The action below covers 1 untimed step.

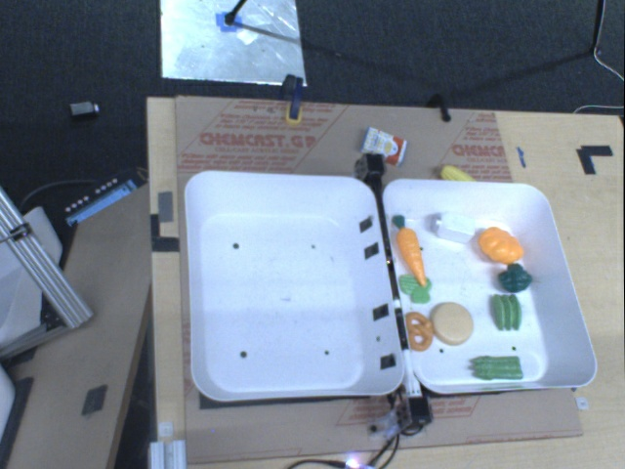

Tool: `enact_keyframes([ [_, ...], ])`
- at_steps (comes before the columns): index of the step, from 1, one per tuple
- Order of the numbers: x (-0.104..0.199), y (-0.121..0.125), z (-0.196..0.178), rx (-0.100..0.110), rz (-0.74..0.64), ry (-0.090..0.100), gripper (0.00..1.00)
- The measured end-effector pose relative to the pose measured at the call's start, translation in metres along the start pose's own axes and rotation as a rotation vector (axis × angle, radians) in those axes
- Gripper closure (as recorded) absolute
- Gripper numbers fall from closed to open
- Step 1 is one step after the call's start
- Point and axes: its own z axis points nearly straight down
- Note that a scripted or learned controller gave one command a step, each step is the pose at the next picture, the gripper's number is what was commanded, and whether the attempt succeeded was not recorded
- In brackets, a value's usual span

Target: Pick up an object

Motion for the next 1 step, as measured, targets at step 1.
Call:
enact_keyframes([
  [1,-0.0003,0.113,0.0041,0.001,-0.004,0.0,1.0],
])
